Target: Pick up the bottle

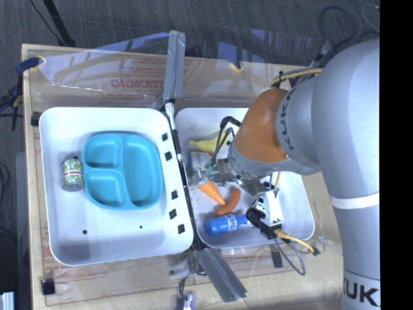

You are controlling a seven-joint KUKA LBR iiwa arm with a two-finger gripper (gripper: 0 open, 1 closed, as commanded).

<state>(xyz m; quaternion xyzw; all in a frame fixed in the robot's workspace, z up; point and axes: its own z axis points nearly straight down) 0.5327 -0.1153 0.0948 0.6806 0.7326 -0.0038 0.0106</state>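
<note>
Gripper (218,172) first: you see it low in the right white bin (303,202), sunk under the orange wrist band (261,131) so its grip cannot be judged. Your blue plastic bottle (226,225) lies on its side near the front wall, just beside orange carrot-shaped toys (219,196). A teal divided tray (122,170) and a small green-labelled can (72,173) sit in the left white bin (97,241), above dark carpet (193,5).

Bottle (224,224) open toward near wall, 2 carrots (221,197) crowding behind, arm (290,131) overhead

Two white bins (58,237), one blue divided tray (122,170), one can (72,174), one blue bottle (224,225), two carrots (222,197).
</note>
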